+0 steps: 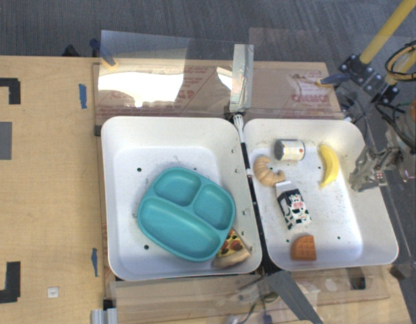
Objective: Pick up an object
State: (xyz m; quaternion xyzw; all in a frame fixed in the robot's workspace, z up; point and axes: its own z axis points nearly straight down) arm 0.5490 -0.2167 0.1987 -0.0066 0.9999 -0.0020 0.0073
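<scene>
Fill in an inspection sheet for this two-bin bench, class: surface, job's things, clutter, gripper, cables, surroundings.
Surface: two shallow white bins, left bin and right bin, on a wooden bench.
Job's things: right bin holds a yellow toy banana, small white can, tan croissant, cow-print milk carton, orange waffle.
Clutter: left bin holds a teal divided plate overlapping a pizza slice.
Gripper: metal gripper at the right bin's right rim.
Cables: dark cables, upper right.
Surroundings: grey carpet; clear screens.

Robot lab: plywood counter (46, 181) marked with tape, two white bins (120, 147) of toy food, clear plastic screens (147, 73), loose cables (403, 63).
</scene>
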